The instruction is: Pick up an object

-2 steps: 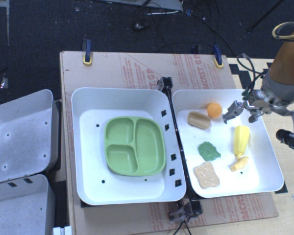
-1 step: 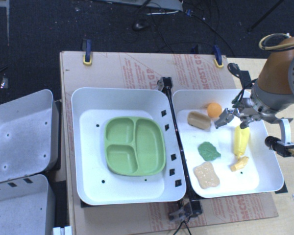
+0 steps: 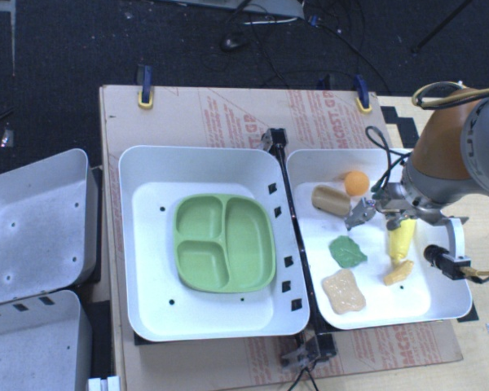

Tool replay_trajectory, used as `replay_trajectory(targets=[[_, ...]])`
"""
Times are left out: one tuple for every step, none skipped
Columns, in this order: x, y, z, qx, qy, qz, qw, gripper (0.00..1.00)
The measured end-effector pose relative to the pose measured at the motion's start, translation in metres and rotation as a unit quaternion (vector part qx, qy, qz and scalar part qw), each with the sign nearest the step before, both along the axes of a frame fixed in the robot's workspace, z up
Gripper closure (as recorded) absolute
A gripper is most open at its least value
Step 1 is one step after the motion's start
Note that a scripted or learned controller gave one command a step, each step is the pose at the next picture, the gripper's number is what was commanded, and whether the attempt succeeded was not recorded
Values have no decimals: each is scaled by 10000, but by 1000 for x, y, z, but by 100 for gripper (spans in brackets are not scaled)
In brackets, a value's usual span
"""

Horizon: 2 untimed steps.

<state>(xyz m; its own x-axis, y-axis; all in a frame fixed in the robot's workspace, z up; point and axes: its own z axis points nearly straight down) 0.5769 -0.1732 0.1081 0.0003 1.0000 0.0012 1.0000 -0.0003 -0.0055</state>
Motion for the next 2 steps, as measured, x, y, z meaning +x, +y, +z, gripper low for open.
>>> replay_trajectory(targets=[[0,1,-17,-3,-16,3,10000,0],[1,1,-5,-9,-33,3,10000,100]])
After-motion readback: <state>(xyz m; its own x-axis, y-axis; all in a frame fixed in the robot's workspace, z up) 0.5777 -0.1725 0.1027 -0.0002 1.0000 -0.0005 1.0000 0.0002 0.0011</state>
